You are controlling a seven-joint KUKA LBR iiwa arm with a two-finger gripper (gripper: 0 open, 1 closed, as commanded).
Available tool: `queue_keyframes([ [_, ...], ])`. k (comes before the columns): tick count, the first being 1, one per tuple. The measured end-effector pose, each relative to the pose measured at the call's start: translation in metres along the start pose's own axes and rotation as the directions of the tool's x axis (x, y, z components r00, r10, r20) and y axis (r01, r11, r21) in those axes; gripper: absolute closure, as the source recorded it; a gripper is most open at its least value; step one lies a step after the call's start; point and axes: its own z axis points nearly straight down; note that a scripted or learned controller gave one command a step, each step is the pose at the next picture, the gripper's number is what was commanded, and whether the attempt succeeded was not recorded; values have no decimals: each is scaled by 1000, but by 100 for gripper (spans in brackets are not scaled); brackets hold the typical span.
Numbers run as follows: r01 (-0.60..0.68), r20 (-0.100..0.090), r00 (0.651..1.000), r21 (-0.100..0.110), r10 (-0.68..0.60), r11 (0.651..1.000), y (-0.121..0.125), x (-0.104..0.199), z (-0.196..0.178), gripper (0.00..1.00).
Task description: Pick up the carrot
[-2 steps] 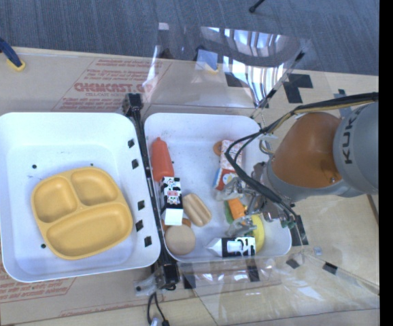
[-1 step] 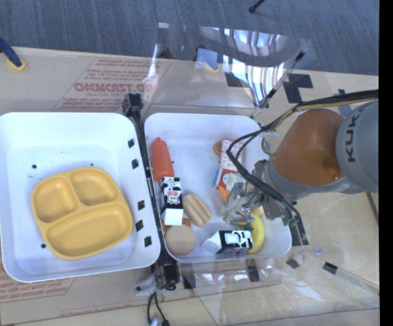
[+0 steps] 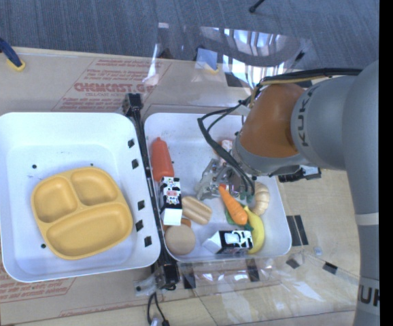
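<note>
Camera view: the pincer [image 3: 218, 177], whose grip cannot be told, hangs over the right bin [image 3: 183, 122] just beside the carrot [image 3: 234, 208]; the left bin [image 3: 13, 134] holds a yellow tray [image 3: 81, 212].

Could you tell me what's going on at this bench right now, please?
The arm is reaching into the right bin, its gripper low among the toy food just beside the orange carrot. The carrot lies against a banana; I cannot see it between the fingers. The left bin holds a yellow divided plate.
</note>
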Motion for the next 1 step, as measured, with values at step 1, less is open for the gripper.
queue_keyframes([
  [1,-87,2,996,2,87,996,15,47,-60,100],
])
